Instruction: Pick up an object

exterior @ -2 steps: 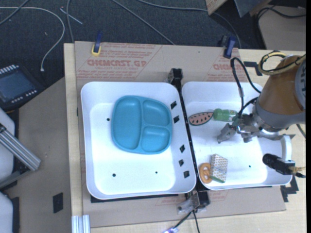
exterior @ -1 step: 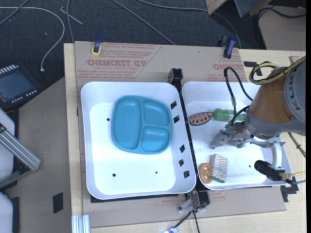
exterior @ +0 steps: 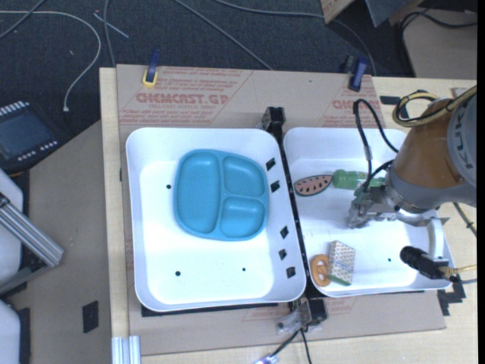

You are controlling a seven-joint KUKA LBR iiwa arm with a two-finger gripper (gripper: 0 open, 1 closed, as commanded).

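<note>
My gripper [exterior: 359,217] hangs low over the middle of the right bin [exterior: 379,279]. A watermelon slice [exterior: 313,184] lies to its left near the divider. A green object [exterior: 350,179] rests just above the gripper, partly hidden by the wrist. Toward the bin's front left corner sit a patterned block [exterior: 342,262] and an orange pretzel [exterior: 320,269] touching it. I see nothing between the fingers.
The left bin [exterior: 151,264] holds a blue divided plate [exterior: 220,194] in its back half. The arm's orange band and grey body cover the right bin's right side. A black divider strip runs between the bins.
</note>
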